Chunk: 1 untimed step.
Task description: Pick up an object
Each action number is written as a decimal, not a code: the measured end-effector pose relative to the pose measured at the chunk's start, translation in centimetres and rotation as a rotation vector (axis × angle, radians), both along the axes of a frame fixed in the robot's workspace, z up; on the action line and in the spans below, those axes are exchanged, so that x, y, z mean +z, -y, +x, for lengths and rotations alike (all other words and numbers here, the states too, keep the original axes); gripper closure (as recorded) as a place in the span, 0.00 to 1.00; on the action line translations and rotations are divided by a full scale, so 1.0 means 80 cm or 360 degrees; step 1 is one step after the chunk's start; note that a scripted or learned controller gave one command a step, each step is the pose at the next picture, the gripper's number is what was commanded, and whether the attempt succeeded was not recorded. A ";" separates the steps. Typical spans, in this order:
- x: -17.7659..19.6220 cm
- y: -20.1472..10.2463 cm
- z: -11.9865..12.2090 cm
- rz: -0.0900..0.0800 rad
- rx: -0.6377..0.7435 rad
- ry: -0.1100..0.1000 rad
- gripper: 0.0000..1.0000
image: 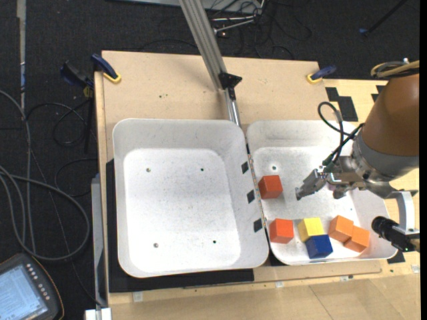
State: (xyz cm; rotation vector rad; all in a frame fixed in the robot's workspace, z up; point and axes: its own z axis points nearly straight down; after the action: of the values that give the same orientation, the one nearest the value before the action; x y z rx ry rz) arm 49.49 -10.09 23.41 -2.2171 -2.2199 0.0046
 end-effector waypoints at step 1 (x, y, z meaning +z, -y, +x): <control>0.002 0.000 0.001 -0.0001 -0.0002 0.0008 0.00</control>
State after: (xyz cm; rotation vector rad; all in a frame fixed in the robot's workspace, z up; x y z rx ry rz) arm 49.57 -10.11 23.61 -2.2215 -2.2215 -0.0002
